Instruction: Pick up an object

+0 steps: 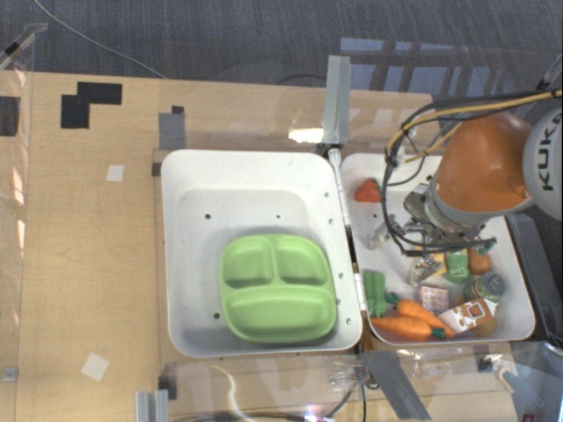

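Observation:
The right bin [521, 323] holds toy food: a red piece [368, 190] at its back left, a green vegetable [376, 292] by its left wall, two carrots [406, 322] at the front, and small boxes and cans [457, 297] at the right. The arm's orange band [482, 167] hangs over the middle of this bin, and the gripper [437, 251] reaches down under it, just above the boxes and cans. The wrist and cables hide its fingers.
A green divided plate [278, 288] lies in the left bin [189, 192] toward its front. A metal divider [347, 227] separates the two bins. Black cables [406, 143] loop off the wrist over the right bin's back.

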Available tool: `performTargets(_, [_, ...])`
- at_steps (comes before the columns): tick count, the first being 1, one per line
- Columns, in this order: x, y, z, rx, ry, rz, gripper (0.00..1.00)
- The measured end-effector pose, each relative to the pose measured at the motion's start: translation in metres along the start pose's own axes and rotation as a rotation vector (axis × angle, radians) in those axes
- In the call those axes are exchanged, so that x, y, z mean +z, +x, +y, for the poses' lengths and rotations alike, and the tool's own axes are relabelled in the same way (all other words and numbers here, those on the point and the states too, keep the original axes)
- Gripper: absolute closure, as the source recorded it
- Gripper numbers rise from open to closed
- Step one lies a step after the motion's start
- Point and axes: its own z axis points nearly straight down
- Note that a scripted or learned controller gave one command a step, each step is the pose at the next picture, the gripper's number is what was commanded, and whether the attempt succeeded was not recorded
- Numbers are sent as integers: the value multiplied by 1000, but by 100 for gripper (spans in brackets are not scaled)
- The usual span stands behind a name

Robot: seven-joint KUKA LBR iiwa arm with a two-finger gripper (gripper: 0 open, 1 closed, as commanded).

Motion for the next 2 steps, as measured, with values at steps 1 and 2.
performTargets(1, [0,10,2,-93,0,-3,0])
performTargets(2, [-1,62,1,-236,2,-3,0])
